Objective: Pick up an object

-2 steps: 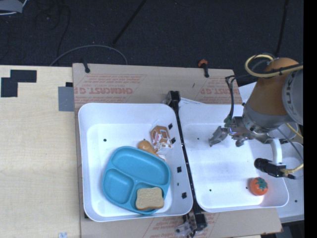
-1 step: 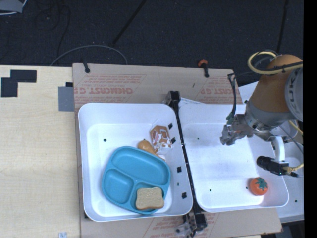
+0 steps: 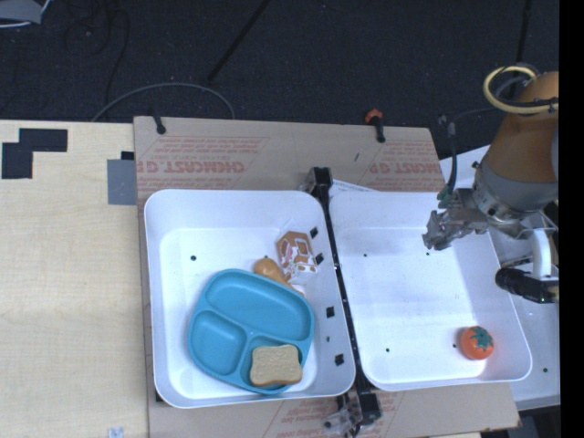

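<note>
A: Quick one. End effector (image 3: 440, 233) hangs over the right bin (image 3: 401, 372), up near its far right wall. Grey arm (image 3: 516, 167) comes in from the right side.

B: Open or closed?

A: Cannot tell. The tip is dark and small at this slant. Nothing visibly held.

B: Nearest candidate to pick?

A: Small orange tomato-like toy (image 3: 475, 342), green on top, lying on the right bin floor. From the end effector it sits toward the near edge and a bit further right, well apart, clear floor between them.

B: Long axis?

A: None really, it reads as roundish. So approach angle probably doesn't matter much. My guess is it may roll if nudged off-centre.

B: Other stuff?

A: All in the left bin (image 3: 169, 245), across the divider, far to the left of the end effector. Blue divided plate (image 3: 228, 322) with a slice of bread (image 3: 276, 364) in its near compartment. Behind the plate, a yellowish-orange lump (image 3: 269, 268) touching the rim, and beside it a crinkly wrapped snack packet (image 3: 295, 252). Can't identify the lump.

B: So the move?

A: One arm only, so no choice there. Judging by layout, the toy is the closest thing: shift toward the near right corner, then descend. Grasp not yet begun.
</note>
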You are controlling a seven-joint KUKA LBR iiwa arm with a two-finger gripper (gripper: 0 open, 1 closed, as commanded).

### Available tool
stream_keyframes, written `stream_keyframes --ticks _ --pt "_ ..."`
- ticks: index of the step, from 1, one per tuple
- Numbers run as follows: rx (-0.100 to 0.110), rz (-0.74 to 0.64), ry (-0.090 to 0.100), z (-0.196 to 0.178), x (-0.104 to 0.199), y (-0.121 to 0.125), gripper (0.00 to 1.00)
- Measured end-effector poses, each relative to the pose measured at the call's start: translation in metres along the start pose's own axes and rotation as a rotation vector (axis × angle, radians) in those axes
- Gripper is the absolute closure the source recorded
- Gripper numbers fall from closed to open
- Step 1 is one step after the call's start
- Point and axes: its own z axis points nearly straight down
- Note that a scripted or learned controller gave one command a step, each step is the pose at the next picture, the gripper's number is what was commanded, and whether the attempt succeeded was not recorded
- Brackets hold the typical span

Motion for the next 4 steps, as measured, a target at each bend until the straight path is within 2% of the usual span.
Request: stream_keyframes --ticks 1,3,4 --pt "-0.001 -0.005 0.000 -0.048 -0.001 0.001 1.00" --pt "0.007 -0.008 0.003 -0.030 0.084 -0.035 1.00" --pt "0.006 -0.008 0.003 -0.034 0.127 -0.045 1.00"
